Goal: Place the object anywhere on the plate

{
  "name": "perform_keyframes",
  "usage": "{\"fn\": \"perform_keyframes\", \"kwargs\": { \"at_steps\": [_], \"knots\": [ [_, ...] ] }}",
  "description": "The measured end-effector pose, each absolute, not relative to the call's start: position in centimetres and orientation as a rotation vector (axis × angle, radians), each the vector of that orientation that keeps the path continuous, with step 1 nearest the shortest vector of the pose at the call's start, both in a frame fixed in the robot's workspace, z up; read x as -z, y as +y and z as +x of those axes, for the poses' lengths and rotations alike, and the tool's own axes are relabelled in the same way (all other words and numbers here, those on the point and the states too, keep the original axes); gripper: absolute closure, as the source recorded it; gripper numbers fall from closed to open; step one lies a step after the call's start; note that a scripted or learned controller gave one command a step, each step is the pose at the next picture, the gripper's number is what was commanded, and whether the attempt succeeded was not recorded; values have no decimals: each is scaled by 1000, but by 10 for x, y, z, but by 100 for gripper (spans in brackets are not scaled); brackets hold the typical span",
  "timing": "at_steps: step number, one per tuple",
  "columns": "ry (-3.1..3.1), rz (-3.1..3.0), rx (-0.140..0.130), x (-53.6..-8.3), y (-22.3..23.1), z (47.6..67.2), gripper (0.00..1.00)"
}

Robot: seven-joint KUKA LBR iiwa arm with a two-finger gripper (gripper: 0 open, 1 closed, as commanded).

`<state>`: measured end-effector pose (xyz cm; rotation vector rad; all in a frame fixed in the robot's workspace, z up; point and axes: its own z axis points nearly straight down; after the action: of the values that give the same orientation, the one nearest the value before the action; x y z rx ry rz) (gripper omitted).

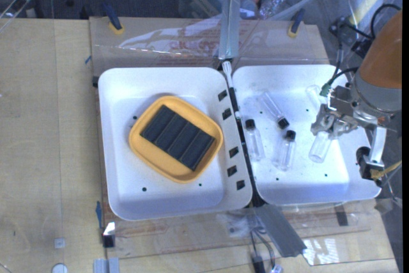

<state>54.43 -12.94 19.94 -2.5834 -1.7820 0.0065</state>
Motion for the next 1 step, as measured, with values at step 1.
{"fn": "perform_keyframes", "kwargs": {
  "at_steps": [1],
  "knots": [
    [-1914, -2484, -6, -183, -64, 541, 100]
  ]
}}
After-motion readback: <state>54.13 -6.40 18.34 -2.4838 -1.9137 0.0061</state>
